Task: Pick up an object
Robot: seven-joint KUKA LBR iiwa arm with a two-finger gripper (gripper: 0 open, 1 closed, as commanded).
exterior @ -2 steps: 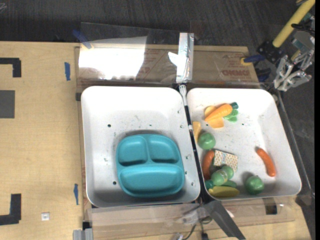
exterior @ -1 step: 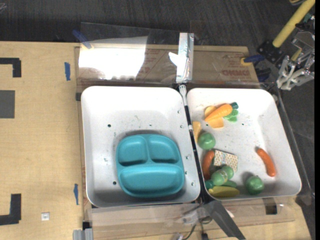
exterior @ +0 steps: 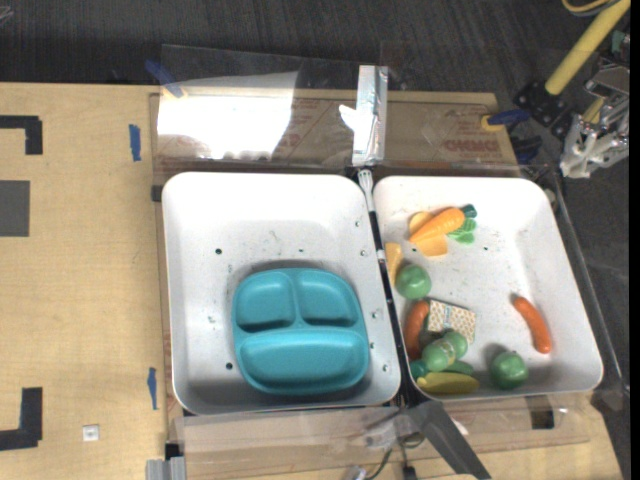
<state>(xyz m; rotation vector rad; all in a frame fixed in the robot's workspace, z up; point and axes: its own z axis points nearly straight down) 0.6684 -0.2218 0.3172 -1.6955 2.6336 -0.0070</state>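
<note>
Toy food crowds the right white plastic bin (exterior: 575,298): nearest, a round green vegetable (exterior: 509,368), then a slim orange-red sausage (exterior: 532,324) lying lengthwise, toward the metal gripper (exterior: 592,140) parked beyond the far-right corner, opening indiscernible.

Wooden bench seen from above, against a dark floor.

The light tan bench (exterior: 70,268) carries black tape marks along its left edge and small blue tape strips (exterior: 134,141). A clear plastic sheet (exterior: 240,118) glares brightly at the bench's far edge. Dark grey carpet-like floor (exterior: 300,8) lies beyond.
</note>
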